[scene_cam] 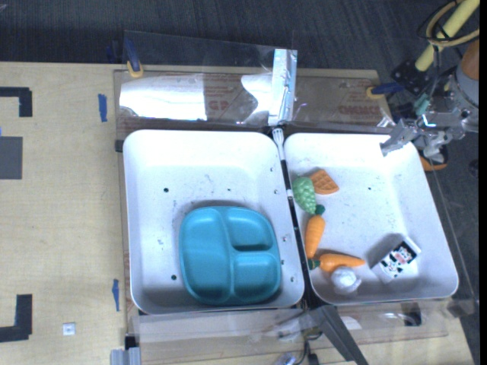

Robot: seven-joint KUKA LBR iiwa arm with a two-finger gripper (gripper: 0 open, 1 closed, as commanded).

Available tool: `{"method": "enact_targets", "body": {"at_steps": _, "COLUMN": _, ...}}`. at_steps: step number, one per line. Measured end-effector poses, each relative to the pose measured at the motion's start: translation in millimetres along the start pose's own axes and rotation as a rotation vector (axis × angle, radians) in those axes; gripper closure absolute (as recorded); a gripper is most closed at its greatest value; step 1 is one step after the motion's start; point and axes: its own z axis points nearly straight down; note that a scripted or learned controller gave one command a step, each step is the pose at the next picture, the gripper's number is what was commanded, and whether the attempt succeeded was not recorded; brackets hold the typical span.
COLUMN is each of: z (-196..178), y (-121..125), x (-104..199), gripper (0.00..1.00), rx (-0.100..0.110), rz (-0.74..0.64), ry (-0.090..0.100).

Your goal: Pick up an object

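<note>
The right bin (426,204) holds several small things. An orange waffle-like piece (325,181) and a green bunch of grapes (305,194) lie by its left wall. Below them are a carrot (313,234) and a second carrot (340,261), with a white round object (346,280) at the near edge. A small black-and-white box (399,258) lies near the front right corner. My gripper (417,137) hangs over the bin's far right corner, well away from all of them, with nothing seen in it.
The left bin (152,173) carries a blue divided plate (228,255) in its near half. A clear plastic panel (221,90) stands behind the bins. Yellow cables (449,21) loop at the top right above the arm.
</note>
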Motion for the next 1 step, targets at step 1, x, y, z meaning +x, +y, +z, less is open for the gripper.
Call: {"method": "enact_targets", "body": {"at_steps": 1, "z": 75.2, "y": -108.3, "x": 52.8, "gripper": 0.0, "rx": 0.004, "rz": -0.063, "ry": 0.001}}
